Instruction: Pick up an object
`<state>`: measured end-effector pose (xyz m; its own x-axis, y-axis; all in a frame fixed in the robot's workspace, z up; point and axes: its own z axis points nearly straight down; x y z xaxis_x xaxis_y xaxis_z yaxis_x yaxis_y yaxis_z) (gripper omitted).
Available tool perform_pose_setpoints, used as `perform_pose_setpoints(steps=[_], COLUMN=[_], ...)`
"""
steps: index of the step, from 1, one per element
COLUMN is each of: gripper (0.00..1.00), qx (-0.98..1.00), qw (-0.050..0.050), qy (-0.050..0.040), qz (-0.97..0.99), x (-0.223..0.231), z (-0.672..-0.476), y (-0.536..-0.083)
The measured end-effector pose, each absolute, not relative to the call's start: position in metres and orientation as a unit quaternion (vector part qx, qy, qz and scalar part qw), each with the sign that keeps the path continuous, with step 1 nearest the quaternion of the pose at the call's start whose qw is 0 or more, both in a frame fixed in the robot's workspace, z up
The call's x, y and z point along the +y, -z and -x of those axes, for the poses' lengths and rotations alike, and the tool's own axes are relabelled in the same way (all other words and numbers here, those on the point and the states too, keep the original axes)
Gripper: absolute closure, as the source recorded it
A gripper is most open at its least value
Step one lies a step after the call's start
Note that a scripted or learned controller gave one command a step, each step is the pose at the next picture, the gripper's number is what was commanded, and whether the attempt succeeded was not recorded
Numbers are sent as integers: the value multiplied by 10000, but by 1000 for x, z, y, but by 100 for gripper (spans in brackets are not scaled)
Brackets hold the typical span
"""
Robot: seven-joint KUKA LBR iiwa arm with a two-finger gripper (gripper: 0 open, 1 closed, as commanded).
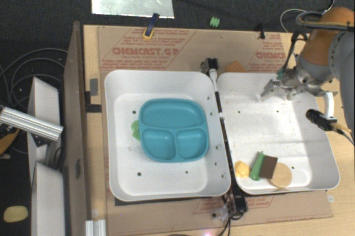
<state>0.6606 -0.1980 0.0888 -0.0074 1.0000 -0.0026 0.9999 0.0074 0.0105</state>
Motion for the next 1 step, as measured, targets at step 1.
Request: perform_pose_setpoints(steps=[1], gripper=[0], qx=[7082], qw=[61], qy=[-30], qz=[-7060], x=[-207], z=[-660], y=[-215])
